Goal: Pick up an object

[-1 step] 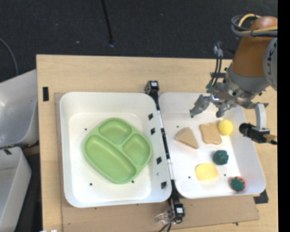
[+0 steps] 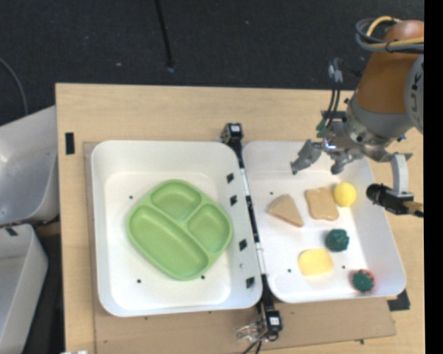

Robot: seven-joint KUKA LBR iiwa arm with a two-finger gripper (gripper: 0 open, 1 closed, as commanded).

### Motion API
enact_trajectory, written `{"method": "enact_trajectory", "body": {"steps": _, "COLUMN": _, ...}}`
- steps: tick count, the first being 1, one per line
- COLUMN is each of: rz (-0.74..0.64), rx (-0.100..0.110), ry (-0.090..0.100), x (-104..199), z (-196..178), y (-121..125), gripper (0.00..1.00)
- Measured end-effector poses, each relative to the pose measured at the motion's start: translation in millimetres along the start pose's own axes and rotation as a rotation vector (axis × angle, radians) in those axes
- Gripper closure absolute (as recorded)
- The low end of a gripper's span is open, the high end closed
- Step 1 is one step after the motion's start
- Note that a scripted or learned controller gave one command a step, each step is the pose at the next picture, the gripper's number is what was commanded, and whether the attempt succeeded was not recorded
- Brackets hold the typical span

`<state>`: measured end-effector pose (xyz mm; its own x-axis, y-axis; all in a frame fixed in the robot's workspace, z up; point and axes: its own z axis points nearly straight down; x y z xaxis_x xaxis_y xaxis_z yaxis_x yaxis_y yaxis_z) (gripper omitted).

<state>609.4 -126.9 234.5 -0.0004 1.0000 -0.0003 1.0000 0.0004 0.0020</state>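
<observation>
Gripper [image 2: 323, 159] up over the far part of the right bin [image 2: 280, 271], fingers spread apart with nothing between them: one grey finger [image 2: 306, 156] angled out to the left, the other toward the yellow ball. Hangs from the grey wrist, orange band above it, arm [image 2: 384, 80] coming in from the right edge. No contact visible with any of the pieces below.

Six small pieces lying in the right bin, well apart from the divider. Nearest the open fingers: a tan wedge [image 2: 286, 210], pointed like a slice, and just beside it on the right a tan toast-shaped piece [image 2: 323, 203]. Touching or nearly touching that toast piece, a small yellow ball [image 2: 345, 194], just below the right-hand finger. Further toward the near edge: a dark green knobbly piece [image 2: 337, 239], a pale yellow lump [image 2: 315, 262] below and left of it, and near the front right corner a small green-and-red piece [image 2: 362, 279].

In the left bin [image 2: 103, 271], a light green divided plate [image 2: 179, 228], three compartments, lying flat and turned at a slant, roughly centred.

Both bins side by side on a pale wooden bench [image 2: 74, 109], joined along the middle by a row of black clips [image 2: 232, 132]. Dark floor beyond the bench.
</observation>
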Motion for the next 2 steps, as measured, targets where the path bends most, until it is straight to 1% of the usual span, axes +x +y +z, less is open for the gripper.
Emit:
{"method": "enact_trajectory", "body": {"steps": 1, "rz": 0.001, "rx": 0.005, "ry": -0.001, "x": -1.4, "z": 43.7, "y": -5.9, "gripper": 0.00}}
{"method": "enact_trajectory", "body": {"steps": 2, "rz": 0.002, "rx": 0.006, "ry": -0.001, "x": -0.6, "z": 100.7, "y": 2.5, "gripper": 0.00}}
